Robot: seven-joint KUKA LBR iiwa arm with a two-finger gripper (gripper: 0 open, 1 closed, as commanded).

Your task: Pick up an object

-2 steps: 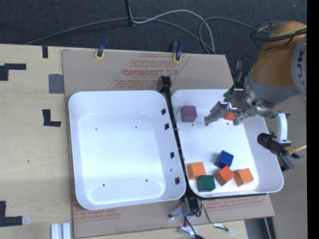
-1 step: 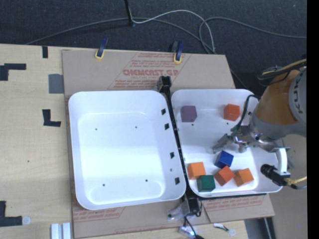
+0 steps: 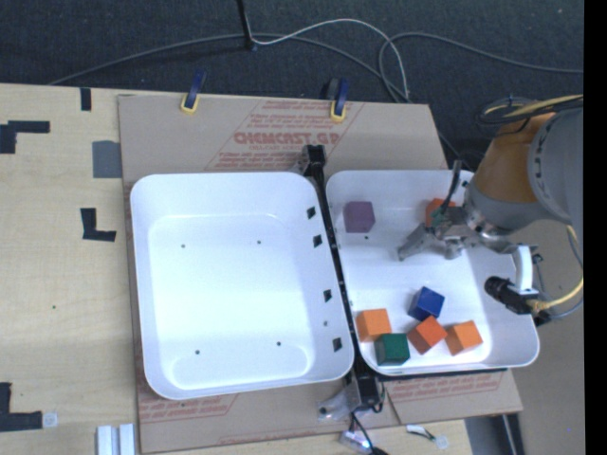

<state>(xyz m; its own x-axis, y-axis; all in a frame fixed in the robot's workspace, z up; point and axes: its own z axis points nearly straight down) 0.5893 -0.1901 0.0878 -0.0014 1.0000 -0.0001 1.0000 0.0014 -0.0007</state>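
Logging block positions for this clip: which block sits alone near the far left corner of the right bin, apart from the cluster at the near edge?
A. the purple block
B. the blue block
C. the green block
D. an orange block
A: the purple block lies by itself near the divider in the right bin, while the green block and blue block sit clustered toward the near edge.

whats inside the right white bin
In the right white bin: a purple cube, blue cube, green cube and three orange cubes. Another orange piece is partly covered by the gripper.

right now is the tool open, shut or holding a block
Tool: low in the right bin, beside the purple block; open or shut cannot be told.
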